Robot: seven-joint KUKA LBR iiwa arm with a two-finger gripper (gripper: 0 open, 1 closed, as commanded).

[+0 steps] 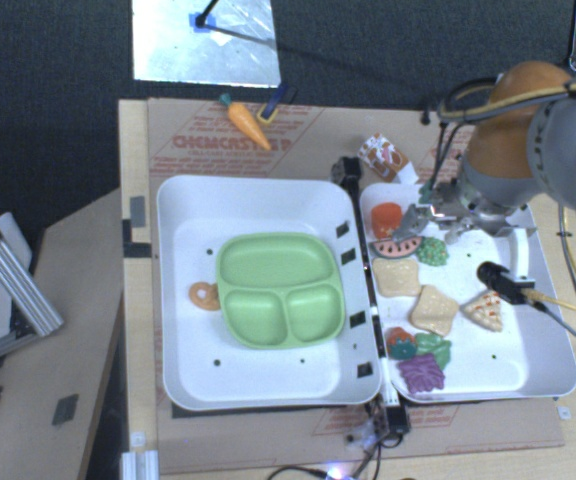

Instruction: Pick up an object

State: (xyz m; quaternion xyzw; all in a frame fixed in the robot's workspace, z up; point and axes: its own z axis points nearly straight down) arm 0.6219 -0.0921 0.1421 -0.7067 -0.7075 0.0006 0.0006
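Low over the right bin [543, 363], tool [415, 220] by the watermelon slice [393, 247], grip state impossible to tell

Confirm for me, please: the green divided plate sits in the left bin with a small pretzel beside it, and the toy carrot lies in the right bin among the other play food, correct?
Not quite. The camera view shows the toy carrot outside both bins, on the cardboard behind the left bin. The green divided plate does sit in the left bin with the small pretzel beside it, and the other play food lies in the right bin.
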